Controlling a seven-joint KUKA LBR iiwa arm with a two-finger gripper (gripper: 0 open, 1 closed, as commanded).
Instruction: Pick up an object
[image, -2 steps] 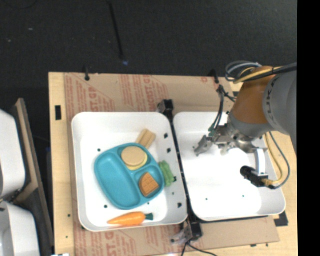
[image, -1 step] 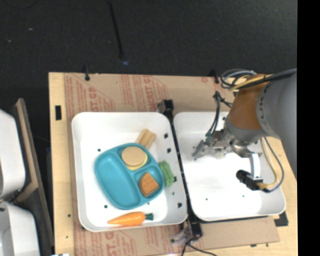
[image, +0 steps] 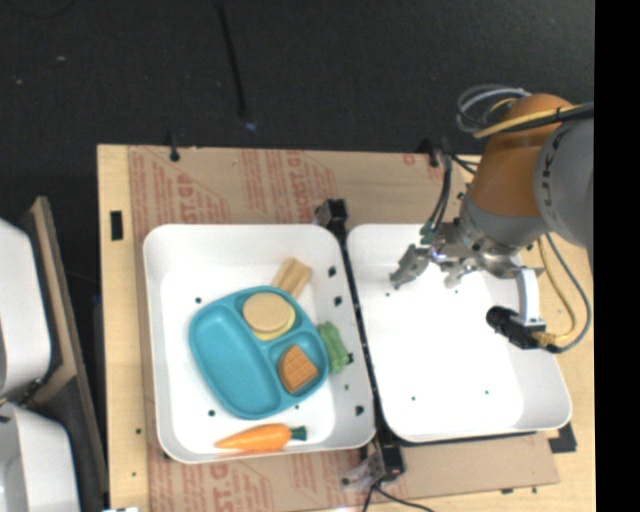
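My gripper (image: 430, 273) hangs over the back left part of the right bin (image: 450, 400), open, with nothing between its fingers. The left bin (image: 170, 300) holds a blue divided tray (image: 235, 365). On the tray lie a round tan biscuit (image: 270, 313) and a brown waffle piece (image: 297, 368). A tan wooden block (image: 292, 275) leans at the tray's back edge, and a green piece (image: 333, 347) lies at its right side. An orange carrot (image: 260, 437) rests near the bin's front wall.
The arm, with its orange band (image: 515, 150), reaches in from the right, above the right bin's back edge. A black fitting with cables (image: 515, 328) hangs over the right bin's right side. A black clamp (image: 332, 213) sits between the bins at the back.
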